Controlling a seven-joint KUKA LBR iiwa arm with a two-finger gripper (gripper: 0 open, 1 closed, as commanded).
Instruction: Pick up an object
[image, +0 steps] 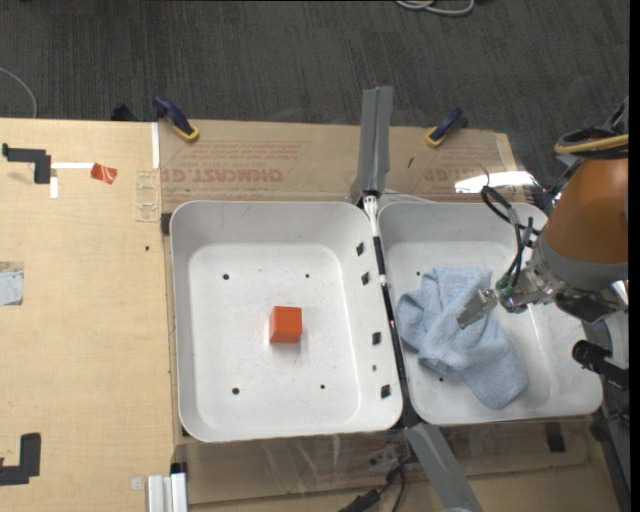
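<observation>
Crumpled at lower right in the right bin (560, 400), the light-blue cloth (462, 335) lies under the gripper (478, 310), grip state unclear; approach step, next a descent and pinch.

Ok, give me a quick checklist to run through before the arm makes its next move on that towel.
1. Blue towel lies inside the right bin: ok.
2. Gripper sits over the towel: ok.
3. Towel caught between the fingers: cannot tell.
4. Towel stays within the bin walls: ok.
5. Orange block sits apart in the left bin, out of the way: ok.
</observation>
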